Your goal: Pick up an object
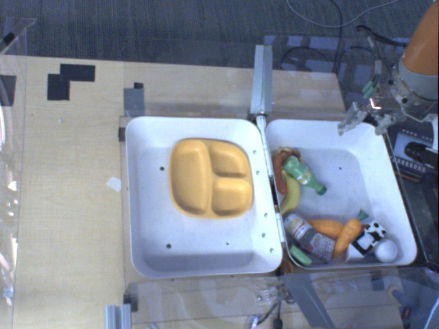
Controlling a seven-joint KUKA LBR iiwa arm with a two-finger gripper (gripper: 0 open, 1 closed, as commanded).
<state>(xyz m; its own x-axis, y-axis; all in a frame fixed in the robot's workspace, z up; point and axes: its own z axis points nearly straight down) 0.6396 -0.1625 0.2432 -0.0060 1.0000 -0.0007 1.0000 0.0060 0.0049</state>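
My gripper (365,120) hangs open above the far right corner of the right bin (343,163), with nothing between its fingers. In that bin, along its left and near sides, lie a green bottle (303,175), a yellow banana (291,195), a reddish item (280,163), a grey can (307,235), two orange carrots (336,230), a green item (300,256), a black-and-white toy (374,234) and a white ball (386,251). All of them rest well toward the near side from the gripper.
The left bin (147,204) holds a yellow three-compartment tray (210,177). A metal divider (260,81) stands between the bins at the back. Cables (329,19) run behind the right bin. Black marks (68,79) sit on the bench at left.
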